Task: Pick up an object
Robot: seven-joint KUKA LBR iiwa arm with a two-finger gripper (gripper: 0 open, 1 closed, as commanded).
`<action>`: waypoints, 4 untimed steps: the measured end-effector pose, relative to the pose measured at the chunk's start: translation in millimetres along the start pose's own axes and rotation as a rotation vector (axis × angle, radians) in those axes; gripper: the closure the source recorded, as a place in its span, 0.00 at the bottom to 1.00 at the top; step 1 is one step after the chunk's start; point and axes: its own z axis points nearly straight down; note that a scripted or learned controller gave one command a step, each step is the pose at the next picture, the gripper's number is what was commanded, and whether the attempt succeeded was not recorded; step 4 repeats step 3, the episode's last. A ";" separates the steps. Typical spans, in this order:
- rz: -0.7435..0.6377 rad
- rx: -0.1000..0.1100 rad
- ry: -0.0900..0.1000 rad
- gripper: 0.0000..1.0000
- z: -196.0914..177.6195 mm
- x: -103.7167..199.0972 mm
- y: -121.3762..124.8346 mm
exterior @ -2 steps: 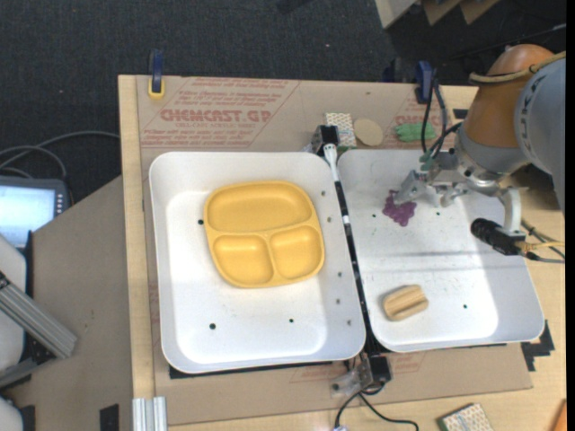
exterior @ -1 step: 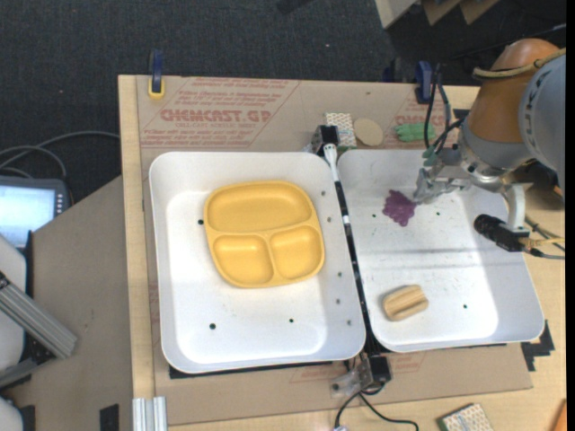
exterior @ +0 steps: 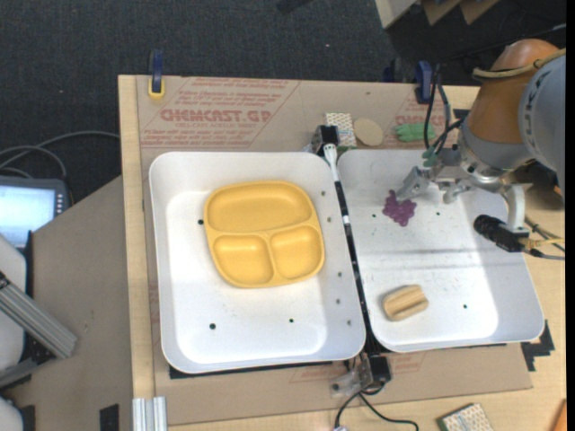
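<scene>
In the right bin [exterior: 503,321], a small purple grape cluster [exterior: 399,208] lies near the back left. A tan bread roll [exterior: 404,302] rests near the same bin's front. My gripper [exterior: 433,187] hangs low over the back of the right bin, just up and right of the grape cluster. It is open, its two metal fingers spread with nothing between them. A yellow divided plate [exterior: 264,233] sits in the middle of the left bin [exterior: 180,312].
Behind the bins, on the cardboard bench top, lie a round tan disc [exterior: 368,132] and a small green item [exterior: 411,134]. The arm's grey and orange body [exterior: 512,106] stands over the right bin's back right corner. A raised rim divides the two bins.
</scene>
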 end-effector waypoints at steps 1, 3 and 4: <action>-0.008 0.000 0.003 0.00 22.3 49.4 30.3; -0.007 -0.002 0.001 0.00 20.6 63.7 -24.7; -0.007 -0.002 0.001 0.00 20.6 63.7 -24.7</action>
